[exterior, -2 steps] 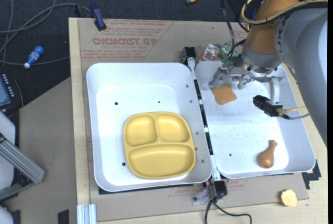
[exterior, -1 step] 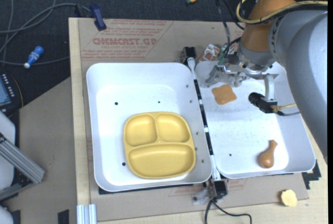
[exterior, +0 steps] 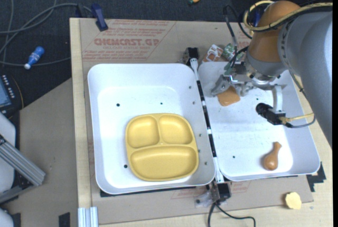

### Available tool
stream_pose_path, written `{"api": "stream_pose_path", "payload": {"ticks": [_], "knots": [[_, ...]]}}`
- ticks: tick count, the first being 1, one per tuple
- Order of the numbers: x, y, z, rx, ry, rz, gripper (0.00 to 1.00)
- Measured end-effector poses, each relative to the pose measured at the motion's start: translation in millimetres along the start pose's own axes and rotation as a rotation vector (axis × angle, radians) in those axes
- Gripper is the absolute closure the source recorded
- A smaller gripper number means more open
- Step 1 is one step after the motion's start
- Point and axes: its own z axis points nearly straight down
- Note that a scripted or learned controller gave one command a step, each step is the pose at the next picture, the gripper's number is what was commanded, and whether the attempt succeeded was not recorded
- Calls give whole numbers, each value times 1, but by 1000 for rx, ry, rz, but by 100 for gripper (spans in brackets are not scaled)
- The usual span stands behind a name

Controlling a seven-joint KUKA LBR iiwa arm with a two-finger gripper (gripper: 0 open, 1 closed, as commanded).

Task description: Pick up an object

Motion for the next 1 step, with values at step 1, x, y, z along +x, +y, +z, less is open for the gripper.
{"api": "stream_pose_path", "payload": {"ticks": [1], "knots": [[1, 3, -12, -8, -1, -2, 100]]}}
